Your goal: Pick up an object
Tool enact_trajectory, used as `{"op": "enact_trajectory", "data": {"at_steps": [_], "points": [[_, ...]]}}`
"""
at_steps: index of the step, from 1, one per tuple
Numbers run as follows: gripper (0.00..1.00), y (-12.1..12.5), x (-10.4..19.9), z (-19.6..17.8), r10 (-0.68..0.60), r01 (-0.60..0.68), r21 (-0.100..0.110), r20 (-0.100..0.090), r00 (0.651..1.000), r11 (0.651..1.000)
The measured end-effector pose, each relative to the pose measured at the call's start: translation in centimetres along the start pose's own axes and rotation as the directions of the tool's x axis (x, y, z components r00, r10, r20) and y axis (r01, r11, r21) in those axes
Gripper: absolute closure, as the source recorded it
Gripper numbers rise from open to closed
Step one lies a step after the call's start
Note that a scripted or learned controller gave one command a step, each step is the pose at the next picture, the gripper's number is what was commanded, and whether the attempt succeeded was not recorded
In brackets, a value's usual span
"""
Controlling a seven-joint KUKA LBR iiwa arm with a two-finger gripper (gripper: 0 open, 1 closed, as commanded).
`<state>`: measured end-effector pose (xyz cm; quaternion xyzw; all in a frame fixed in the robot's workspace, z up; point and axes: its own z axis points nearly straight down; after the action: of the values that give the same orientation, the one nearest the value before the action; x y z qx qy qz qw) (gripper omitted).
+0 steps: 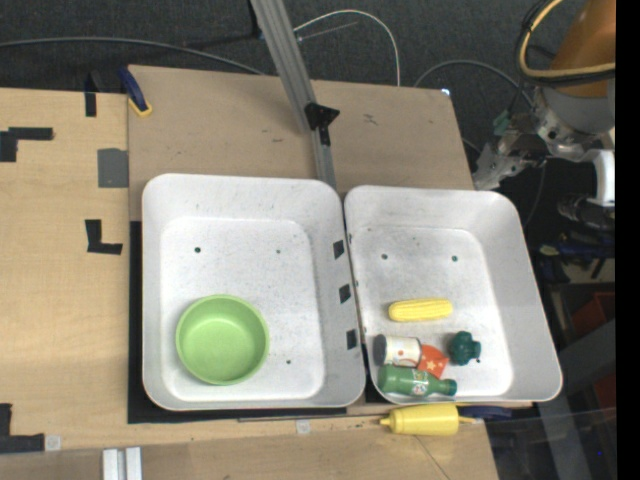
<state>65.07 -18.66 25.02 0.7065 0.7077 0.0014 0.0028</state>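
Corn (pixel 420 311) in the right bin (pixel 520 268) looks light, stiff plastic; grab it across the middle. Can't tell the hand's (pixel 500 158) state.

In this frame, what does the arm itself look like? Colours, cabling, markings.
The arm shows at the upper right corner: a rounded orange band on top, glossy, with pale grey and white housing beneath it. Thin dark cables loop around the orange section, and a darker cluster of hardware with wiring sits lower on its left. I can't read any markings at this size.
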Motion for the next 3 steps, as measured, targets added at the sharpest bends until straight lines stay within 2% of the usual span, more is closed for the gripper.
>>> {"op": "enact_trajectory", "data": {"at_steps": [1,2,3], "points": [[1.0,-1.0,5.1,1.3,-0.004,0.004,0.008,-0.003,1.0,1.0],[1.0,-1.8,11.4,1.1,-0.006,0.006,0.008,-0.004,1.0,1.0],[1.0,-2.3,17.4,2.3,-0.005,0.005,0.009,-0.003,1.0,1.0]]}}
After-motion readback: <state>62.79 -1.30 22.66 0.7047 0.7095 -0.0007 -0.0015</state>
